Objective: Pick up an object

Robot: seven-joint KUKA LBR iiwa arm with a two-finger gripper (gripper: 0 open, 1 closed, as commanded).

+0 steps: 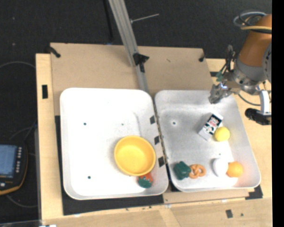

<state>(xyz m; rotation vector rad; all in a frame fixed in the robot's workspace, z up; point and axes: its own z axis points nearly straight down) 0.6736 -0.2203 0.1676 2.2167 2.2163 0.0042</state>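
While the arm (252,56) hangs at the upper right of the frame, you are at the approach step: nothing has been lifted yet, and the tool (217,94) sits over the top edge of the right bin (184,103), apart from every object in it. Whether the tool is released or clenched you cannot tell from here; it reads as a small dark and silver cluster, too small and blurred to resolve, and nothing shows in its grip.

The nearest candidate is the small box (211,126), white with a dark printed face, lying tilted just below the tool toward the middle right of the frame. A yellow ball (222,134) touches or nearly touches the box's lower right corner. Along the bin's bottom edge lie a green toy (181,170), an orange pretzel-shaped piece (197,170), a white round object (219,167) and an orange ball (235,169), the last two just beside each other. In the left bin (85,108) a yellow bowl (135,155) stands low and centre, with a small red and green object (145,180) tucked under its lower rim.

For the next move, I judge you need the tool carried down-frame over a chosen object, then lowered. The box looks easiest to reach, though the ball crowding it could be nudged.

The arm reaches in from the right, its orange band above the grey wrist, the wrist angled down and leftward toward the bin.
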